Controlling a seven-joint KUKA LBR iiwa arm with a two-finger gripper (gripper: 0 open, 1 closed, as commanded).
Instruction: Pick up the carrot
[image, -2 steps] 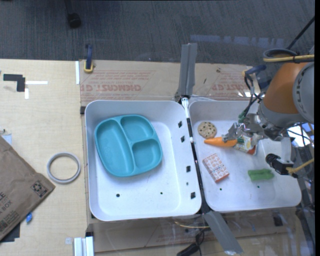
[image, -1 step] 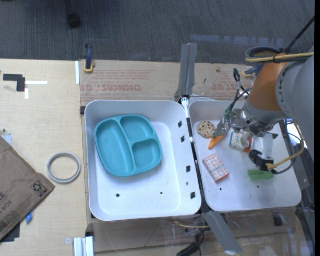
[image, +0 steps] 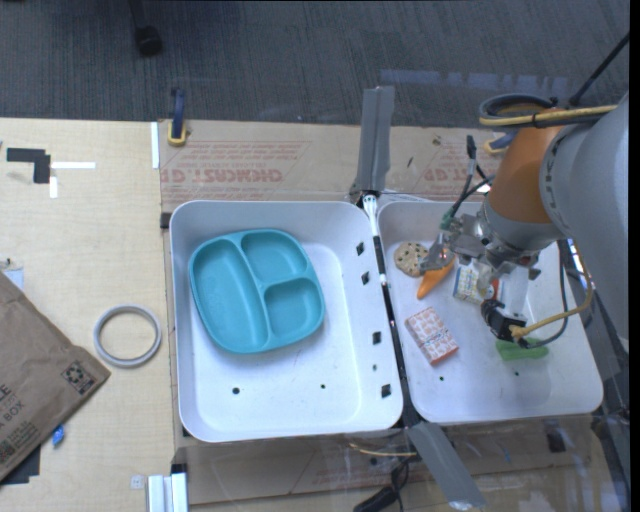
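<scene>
Currently the gripper (image: 447, 252) is sitting low in the right bin (image: 520, 400), right at the carrot (image: 430, 281). Carrot is lying tilted beside the cookie (image: 409, 258), orange tip pointing down-left. Can't tell how wide the claw is or whether it's gripping anything; the wrist is blocking it. To do this well, it's worth centring over the carrot's thick end, staying clear of the cookie and the pink box (image: 432, 335), closing across the narrow width.

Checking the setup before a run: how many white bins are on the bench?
2. The left bin holds a blue plate; the right bin holds the carrot, beside the gripper.
</scene>
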